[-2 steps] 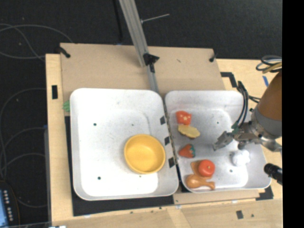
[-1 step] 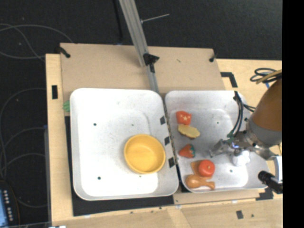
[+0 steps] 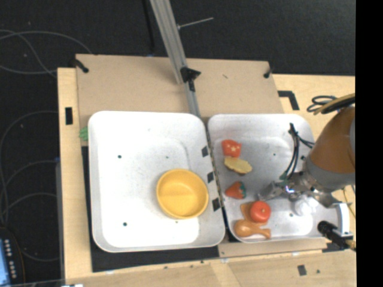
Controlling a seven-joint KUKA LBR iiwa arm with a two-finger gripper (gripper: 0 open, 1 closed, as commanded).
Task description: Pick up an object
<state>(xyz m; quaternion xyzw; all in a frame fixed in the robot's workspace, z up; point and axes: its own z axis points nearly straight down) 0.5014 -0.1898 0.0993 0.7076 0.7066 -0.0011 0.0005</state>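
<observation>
The worktop [image 3: 161, 82] is a tan board carrying two shallow white bins side by side. The left bin [image 3: 128, 142] holds a single yellow bowl [image 3: 182, 194], round and smooth, sitting upright near the bin's right wall towards the near side.

The right bin [image 3: 263, 130] holds the small objects. Nearest the far side is a red piece with a touch of green [image 3: 231, 147], lying just beside a pale yellow, flattish lump [image 3: 238, 165] with an uneven outline; the two look to be touching or nearly so. Further towards the near side, against the bin's left wall, lies a red strawberry-like piece with a green end [image 3: 236, 190]. Near the bin's front wall sits a round red tomato-like object [image 3: 260, 210] with a small green spot on top, and just in front of it, touching or almost touching, lies an orange-tan pear-shaped object [image 3: 251, 229] on its side, its narrow end pointing right.

The arm [image 3: 335, 148], grey with an orange-brown section, reaches in from the right over the right bin. The gripper [image 3: 286, 190] hangs low over the bin floor, just right of the tomato-like object and apart from it. Its metal parts blur together, so I cannot tell whether it is spread or closed, and nothing can be seen held in it. Dark cables run down along the wrist.
</observation>
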